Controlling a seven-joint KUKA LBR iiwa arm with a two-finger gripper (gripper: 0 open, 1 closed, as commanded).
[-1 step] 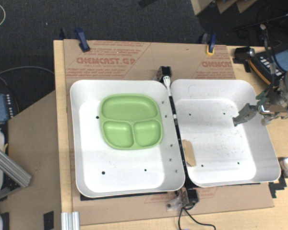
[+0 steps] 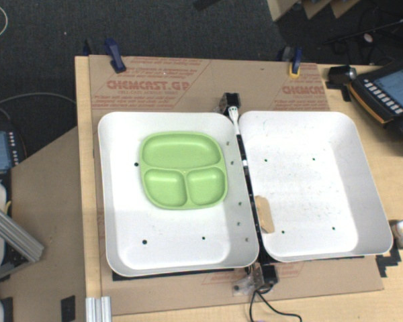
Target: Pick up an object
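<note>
Item: one green divided plate (image 2: 183,170), awaiting pickup.

It lies flat, compartments up, in the upper middle of the left bin (image 2: 121,247), the bin farther from the side where the gripper enters, so a reach must cross the seam. A tan strip (image 2: 264,215) sits on that seam, likely joining the rims. Then comes the right bin (image 2: 309,180), nearer the arm. Gripper state: cannot tell.

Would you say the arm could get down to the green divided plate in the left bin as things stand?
Probably yes: the green divided plate lies flat and alone in the left bin, nothing on it or over it, so the way down from above looks free.
</note>
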